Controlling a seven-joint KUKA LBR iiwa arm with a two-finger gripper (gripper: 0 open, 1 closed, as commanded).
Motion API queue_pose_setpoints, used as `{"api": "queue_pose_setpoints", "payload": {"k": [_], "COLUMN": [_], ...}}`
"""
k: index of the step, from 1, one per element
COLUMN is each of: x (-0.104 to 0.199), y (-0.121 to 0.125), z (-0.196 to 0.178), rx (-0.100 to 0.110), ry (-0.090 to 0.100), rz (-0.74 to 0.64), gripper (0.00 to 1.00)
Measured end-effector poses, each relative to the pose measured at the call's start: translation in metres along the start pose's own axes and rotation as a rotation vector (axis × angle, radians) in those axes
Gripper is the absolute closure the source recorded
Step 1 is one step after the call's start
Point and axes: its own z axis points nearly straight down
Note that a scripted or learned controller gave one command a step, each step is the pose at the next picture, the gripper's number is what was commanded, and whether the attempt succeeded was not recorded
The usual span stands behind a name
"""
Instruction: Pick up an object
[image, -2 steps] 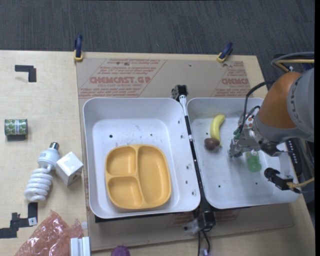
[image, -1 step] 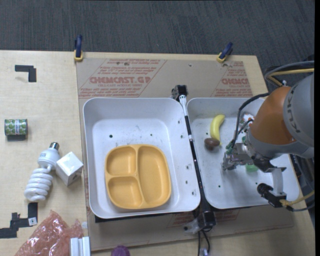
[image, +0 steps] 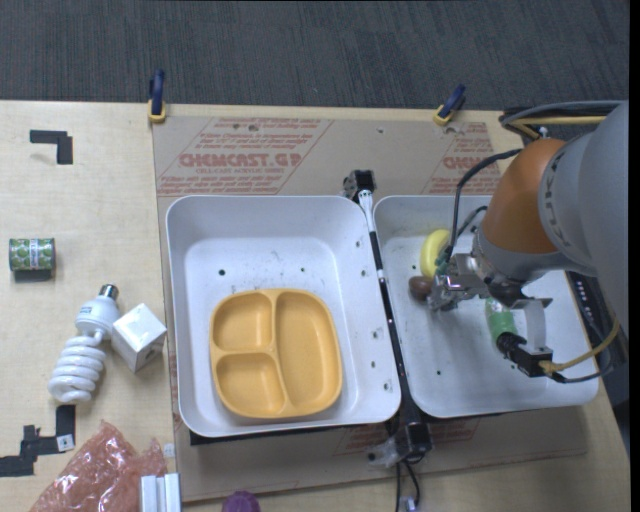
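Note:
In the right bin (image: 470, 385) a yellow banana-shaped object (image: 434, 250) lies near the far left corner. Just below it sits a small brown object (image: 419, 287). A green object (image: 500, 322) lies further right, partly hidden under the arm. My gripper (image: 446, 290) hangs low over the bin, right beside the brown object and just below the yellow one. The grey arm with its orange band (image: 520, 205) covers the bin's right half.
The left bin (image: 190, 240) holds a yellow divided plate (image: 275, 352). On the bench to the left lie a spiral light bulb (image: 82, 350), a white cube (image: 139, 336), a green can (image: 31, 256) and a red mesh bag (image: 95, 470).

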Motion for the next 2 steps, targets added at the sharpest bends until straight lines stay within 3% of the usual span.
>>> {"api": "queue_pose_setpoints", "payload": {"k": [1,2], "x": [-0.018,-0.004], "y": [-0.053,0.024], "z": [0.0,0.0], "rx": [0.001,0.0], "ry": [0.001,0.0], "rz": [0.004,0.0], "gripper": [0.0,0.0]}}
